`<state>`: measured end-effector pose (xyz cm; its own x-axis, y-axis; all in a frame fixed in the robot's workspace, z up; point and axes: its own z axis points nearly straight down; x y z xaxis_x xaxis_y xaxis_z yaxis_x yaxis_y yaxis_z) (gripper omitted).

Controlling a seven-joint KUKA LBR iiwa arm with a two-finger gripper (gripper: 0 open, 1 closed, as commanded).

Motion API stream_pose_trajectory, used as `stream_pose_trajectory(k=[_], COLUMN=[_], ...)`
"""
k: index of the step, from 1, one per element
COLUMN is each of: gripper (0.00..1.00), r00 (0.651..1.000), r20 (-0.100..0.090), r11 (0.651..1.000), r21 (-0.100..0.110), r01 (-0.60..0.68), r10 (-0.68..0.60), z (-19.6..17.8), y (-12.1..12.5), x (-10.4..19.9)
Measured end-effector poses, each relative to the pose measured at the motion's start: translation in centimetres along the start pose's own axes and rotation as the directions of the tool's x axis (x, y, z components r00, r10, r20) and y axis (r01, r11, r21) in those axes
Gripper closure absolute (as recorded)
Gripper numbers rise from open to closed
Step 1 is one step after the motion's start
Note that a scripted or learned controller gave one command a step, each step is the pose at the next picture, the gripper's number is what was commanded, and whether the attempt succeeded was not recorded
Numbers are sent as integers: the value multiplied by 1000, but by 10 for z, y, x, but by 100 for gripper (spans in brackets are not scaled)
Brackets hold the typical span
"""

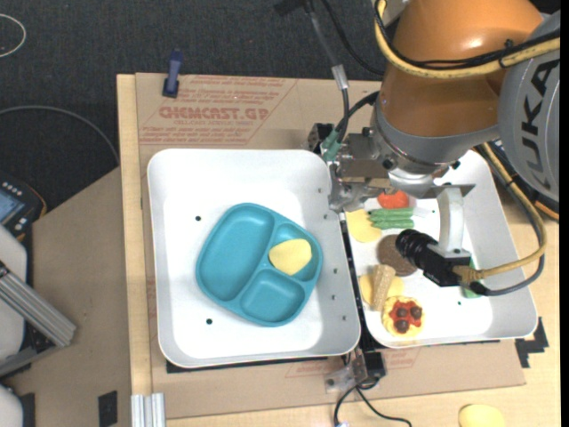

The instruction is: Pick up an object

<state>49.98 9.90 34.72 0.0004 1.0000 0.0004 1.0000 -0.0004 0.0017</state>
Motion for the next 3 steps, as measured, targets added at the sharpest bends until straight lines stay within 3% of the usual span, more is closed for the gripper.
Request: stream_pose_trajectory(k=[1,2,3], gripper=[100,100,100], r00=[1000,1000,1000], r20=[1,-3,3], r11=[1000,1000,1000], r21=[8,-11,14], r01=[2,3,-3], r10=[-2,-3,3], z=[30,-66,37], y=[-22,-6,-23], x=[11,26,6])
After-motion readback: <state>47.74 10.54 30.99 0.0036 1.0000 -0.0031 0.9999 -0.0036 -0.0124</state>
